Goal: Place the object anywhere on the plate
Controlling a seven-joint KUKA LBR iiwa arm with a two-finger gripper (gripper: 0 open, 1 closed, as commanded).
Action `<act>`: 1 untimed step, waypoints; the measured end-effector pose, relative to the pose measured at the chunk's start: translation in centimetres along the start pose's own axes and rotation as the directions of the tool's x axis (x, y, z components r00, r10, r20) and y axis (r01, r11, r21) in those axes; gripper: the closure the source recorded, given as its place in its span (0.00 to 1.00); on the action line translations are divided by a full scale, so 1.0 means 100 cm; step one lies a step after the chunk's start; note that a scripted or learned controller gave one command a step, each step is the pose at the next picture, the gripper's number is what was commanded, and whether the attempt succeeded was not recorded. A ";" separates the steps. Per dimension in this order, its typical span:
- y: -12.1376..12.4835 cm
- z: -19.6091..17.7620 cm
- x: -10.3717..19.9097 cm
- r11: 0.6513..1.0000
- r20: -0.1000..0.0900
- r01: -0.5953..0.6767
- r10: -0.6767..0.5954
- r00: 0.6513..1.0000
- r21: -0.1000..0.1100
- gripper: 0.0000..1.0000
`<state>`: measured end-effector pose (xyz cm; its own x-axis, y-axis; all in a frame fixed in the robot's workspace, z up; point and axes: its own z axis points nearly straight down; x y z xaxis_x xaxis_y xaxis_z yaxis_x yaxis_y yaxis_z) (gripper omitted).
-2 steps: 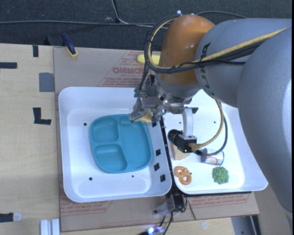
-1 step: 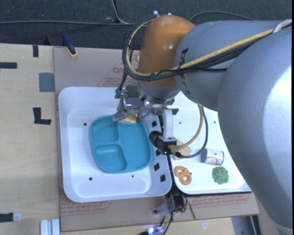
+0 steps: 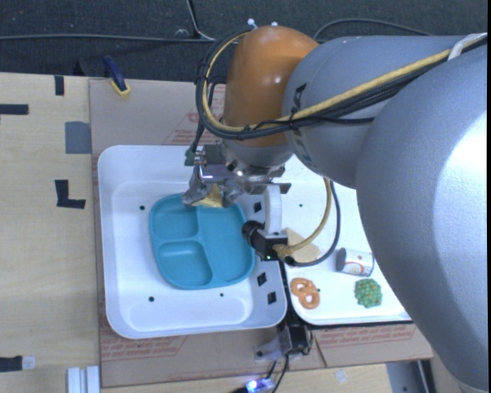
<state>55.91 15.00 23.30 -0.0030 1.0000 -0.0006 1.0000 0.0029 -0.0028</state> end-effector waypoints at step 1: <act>0.000 0.000 -0.001 1.000 0.000 -0.001 0.001 1.000 0.000 0.00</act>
